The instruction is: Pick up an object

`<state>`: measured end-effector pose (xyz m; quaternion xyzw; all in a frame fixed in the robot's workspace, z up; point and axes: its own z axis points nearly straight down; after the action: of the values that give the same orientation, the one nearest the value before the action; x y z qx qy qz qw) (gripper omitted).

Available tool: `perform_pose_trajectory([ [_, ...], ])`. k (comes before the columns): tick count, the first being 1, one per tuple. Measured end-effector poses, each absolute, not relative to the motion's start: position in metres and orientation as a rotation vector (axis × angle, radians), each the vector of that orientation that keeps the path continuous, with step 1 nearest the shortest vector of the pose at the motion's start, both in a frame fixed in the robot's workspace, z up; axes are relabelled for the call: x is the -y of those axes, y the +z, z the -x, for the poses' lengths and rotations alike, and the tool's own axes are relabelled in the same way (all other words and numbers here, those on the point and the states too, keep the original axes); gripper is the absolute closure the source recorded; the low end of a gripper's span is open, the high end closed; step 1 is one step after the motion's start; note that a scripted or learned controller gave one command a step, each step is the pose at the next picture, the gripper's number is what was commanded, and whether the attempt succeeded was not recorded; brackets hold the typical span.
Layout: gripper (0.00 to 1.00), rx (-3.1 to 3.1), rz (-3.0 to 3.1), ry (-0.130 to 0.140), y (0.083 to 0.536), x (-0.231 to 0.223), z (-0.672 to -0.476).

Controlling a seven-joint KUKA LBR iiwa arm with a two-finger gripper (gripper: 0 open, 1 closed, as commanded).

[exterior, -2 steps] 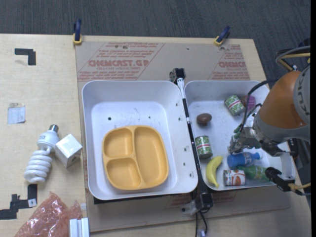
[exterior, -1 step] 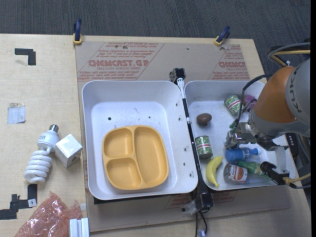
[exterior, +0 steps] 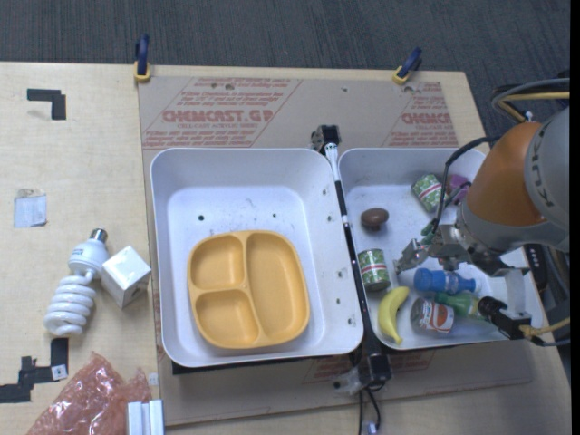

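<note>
while the gripper [exterior: 419, 254] hangs over the blue plastic bottle [exterior: 444, 282] near the right bin's front edge, i cannot tell the fingers' state; crowded neighbours could deflect a grasp.

Two white bins [exterior: 163, 243], one yellow plate [exterior: 247, 288], two cans [exterior: 372, 268], one banana [exterior: 392, 313], one bulb [exterior: 75, 284]

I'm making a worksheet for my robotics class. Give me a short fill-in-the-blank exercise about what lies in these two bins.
1. The yellow plastic divided plate has ____ compartments.
2. That plate lies in the ____ white bin.
3. The yellow banana lies directly below a small green ____ in the camera view.
4. The white spiral light bulb lies to the ____ of both bins, on the bench.

Missing words: three; left; can; left
</note>
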<state>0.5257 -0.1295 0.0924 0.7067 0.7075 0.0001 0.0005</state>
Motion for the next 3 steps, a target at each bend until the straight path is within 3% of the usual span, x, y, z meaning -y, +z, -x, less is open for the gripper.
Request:
perform_pose_trajectory([
  [1, 1.00, -2.222, -2.217, 0.001, 0.102, 0.130, -0.527],
  [2, 1.00, -2.222, -2.219, -0.001, 0.093, 0.175, -0.565],
  [3, 0.00, -2.222, -2.219, -0.001, 0.093, 0.175, -0.565],
])
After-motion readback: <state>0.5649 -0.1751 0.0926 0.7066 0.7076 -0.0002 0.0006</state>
